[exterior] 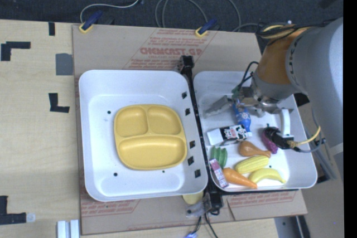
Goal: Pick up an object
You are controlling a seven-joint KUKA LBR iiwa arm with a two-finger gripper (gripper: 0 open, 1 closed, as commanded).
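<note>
The right bin (pixel 298 173) holds several toy foods. A blue packet (pixel 244 119) lies just below my gripper (pixel 239 100), which hangs low over the bin's upper middle, with the orange-banded wrist (pixel 273 64) behind it. A white carton with black print (pixel 228 134) lies below the blue packet. Further down are a brown drumstick (pixel 254 149), a purple eggplant (pixel 271 141), a corn cob (pixel 252 164), a banana (pixel 268 176), a carrot (pixel 240 178), a green vegetable (pixel 221 156) and a red-white bar (pixel 217 172). Whether the gripper touches the blue packet is unclear.
The left bin (pixel 92 120) holds a yellow divided plate (pixel 149 136). A black divider (pixel 192 120) separates the two bins. A black-tipped white piece (pixel 285 122) on a cable hangs by the arm at the right bin's right side. Cables lie behind the bins.
</note>
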